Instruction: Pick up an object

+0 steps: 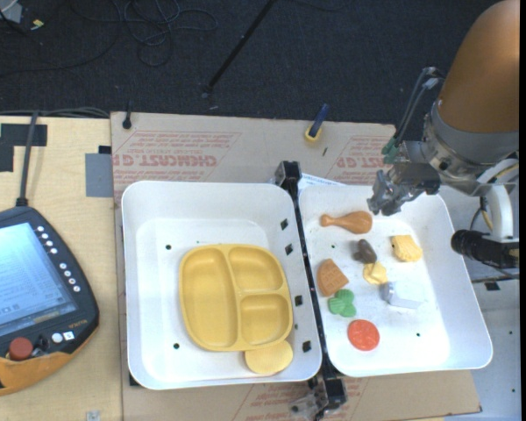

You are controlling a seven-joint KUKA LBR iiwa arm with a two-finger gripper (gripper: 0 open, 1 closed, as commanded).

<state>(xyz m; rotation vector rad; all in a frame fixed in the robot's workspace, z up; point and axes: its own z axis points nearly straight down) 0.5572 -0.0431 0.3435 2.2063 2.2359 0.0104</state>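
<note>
White plastic describes both bins: the left bin (149, 235) bears a yellow divided tray (235, 295) with a small yellow disc (269, 357) tucked at its near edge; the right bin (460, 323) carries the loose items. The grey arm (478, 68) reaches in from the right, and its gripper (387, 198) hangs over the far rim of the right bin, apart from every item. Whether it is spread or pressed together cannot be told from this angle.

Candidate items, by size: a toy drumstick (351, 223) just beside the gripper; a brown wedge (331, 277); a red disc (363, 334); a yellow block (407, 249); a green piece (341, 303); a grey-white piece (401, 296); a dark lump (365, 252) near a small yellow piece (375, 274).

Assessment: nothing is picked up yet; the approach is in hand. The drumstick is the nearest target and lies well clear of its neighbours. Recommend centring over its thick end, aligning across its narrow width, and descending straight down. The dark lump and small yellow piece sit close together; a descent there risks nudging both.
</note>
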